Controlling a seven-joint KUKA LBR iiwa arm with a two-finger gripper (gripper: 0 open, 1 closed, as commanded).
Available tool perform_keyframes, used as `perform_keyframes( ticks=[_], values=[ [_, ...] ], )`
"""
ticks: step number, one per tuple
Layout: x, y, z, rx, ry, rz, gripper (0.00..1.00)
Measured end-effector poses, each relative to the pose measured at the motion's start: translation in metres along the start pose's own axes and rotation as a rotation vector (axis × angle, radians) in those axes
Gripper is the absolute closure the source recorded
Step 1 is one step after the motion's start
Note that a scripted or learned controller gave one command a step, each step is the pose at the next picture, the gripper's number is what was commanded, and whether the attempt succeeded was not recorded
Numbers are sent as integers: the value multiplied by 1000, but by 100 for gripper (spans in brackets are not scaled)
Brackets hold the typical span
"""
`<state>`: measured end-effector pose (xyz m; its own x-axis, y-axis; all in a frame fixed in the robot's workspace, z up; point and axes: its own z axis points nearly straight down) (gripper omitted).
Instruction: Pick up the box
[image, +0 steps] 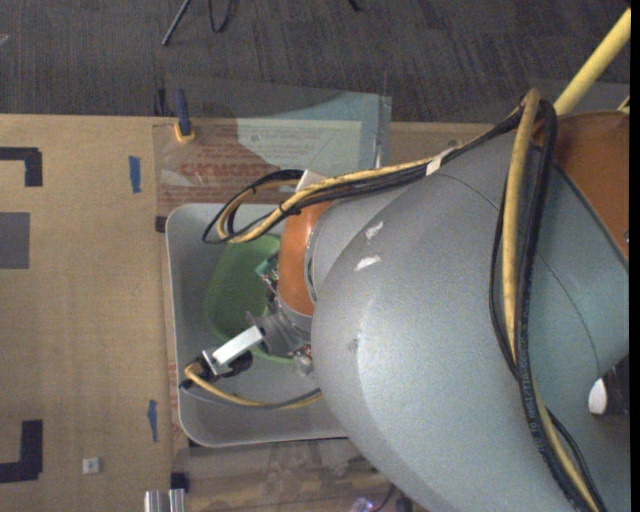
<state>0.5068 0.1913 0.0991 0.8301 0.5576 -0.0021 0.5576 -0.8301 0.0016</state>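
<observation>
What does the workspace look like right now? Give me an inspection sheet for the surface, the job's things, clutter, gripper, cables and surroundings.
Surface: white bin on a cardboard sheet; the grey arm covers its right part.
Job's things: nothing seen.
Clutter: green bowl in the bin, partly under the arm.
Gripper: gripper low in the bin at the bowl's right edge, below the orange band; mostly hidden.
Cables: yellow cable and black cable run along the arm and loop over the bin.
Surroundings: blue tape and black marks on the cardboard, clear sheet behind the bin, dark carpet beyond.
</observation>
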Motion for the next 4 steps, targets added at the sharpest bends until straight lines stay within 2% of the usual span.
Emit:
perform_keyframes(
  ticks=[1,2,3,4],
  values=[
    [27,-3,-123,2,-6,-355,100],
    [-23,-11,8,5,13,99,100],
    [3,-38,-108,3,-1,5,100],
    [48,-8,-165,3,-2,-104,100]
  ],
)
